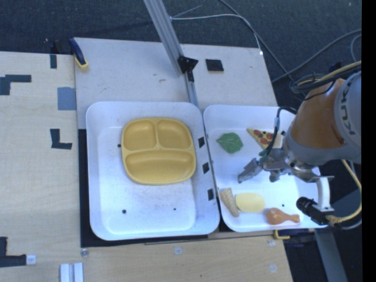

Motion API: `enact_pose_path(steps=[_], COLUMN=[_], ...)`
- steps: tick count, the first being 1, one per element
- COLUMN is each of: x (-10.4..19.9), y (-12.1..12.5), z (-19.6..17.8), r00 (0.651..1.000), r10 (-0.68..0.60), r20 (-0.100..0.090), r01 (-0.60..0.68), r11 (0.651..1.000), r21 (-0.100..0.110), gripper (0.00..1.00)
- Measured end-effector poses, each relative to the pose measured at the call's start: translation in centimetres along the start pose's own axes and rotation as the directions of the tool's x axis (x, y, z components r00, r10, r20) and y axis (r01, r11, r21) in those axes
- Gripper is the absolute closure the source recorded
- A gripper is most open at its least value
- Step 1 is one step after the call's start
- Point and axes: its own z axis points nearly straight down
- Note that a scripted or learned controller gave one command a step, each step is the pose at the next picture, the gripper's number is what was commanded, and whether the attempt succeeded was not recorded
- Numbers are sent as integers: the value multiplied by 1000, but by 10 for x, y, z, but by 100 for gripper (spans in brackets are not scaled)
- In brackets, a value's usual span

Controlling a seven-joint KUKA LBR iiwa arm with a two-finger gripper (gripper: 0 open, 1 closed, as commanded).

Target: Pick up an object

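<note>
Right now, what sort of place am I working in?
Most likely a robotics lab test bench, not a kitchen: two white bins on a taped board, toy food such as a pizza slice and drumstick, loose cables on dark carpet.

Pale wooden bench [35,175] with dark tape marks at left; dark carpeted floor [264,10] across the top, crossed by cables [235,17]; slanted aluminium post [163,22] rises at upper centre

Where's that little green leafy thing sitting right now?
The green leaf lies in the right bin, toward its upper left, just left of the pizza slice and above the gripper.
</note>
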Motion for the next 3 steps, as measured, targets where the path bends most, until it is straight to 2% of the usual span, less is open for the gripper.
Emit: enact_pose_path(steps=[1,2,3], x=[1,0,1], y=[-5,-4,-3], z=[63,68,56], r00=[1000,1000,1000], r10=[0,0,-2], r20=[0,1,0], r01=[0,0,2], r11=[1000,1000,1000], r21=[1,-5,-8], gripper=[0,0,100])
